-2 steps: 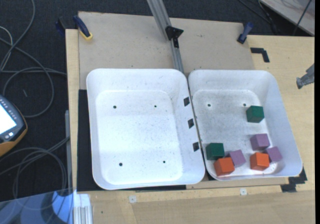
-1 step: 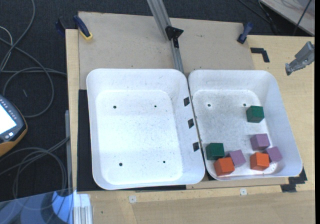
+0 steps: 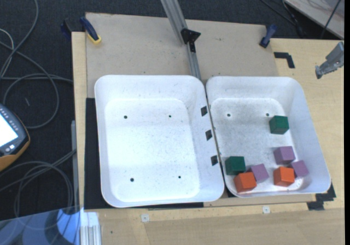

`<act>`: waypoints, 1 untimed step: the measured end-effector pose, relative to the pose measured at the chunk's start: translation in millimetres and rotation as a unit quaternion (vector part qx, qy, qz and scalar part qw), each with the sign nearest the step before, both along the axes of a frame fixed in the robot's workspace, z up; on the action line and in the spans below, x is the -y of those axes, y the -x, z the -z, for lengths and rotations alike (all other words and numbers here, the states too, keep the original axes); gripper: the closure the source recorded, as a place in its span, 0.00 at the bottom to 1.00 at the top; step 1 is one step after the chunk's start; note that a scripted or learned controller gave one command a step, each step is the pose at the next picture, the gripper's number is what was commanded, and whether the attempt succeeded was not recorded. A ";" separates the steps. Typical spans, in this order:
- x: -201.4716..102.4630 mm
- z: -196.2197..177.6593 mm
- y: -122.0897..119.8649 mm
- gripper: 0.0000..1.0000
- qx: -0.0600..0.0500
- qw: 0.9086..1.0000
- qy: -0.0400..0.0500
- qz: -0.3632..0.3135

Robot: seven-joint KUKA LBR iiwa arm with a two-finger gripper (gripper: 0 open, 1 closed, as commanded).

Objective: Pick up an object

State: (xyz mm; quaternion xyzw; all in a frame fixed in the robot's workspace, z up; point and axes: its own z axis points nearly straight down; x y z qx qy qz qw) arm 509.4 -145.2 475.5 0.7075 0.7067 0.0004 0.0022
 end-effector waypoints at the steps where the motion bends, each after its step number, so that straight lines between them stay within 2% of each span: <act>1: -44.4 -79.7 -16.1 0.00 0.004 1.000 -0.001 -0.004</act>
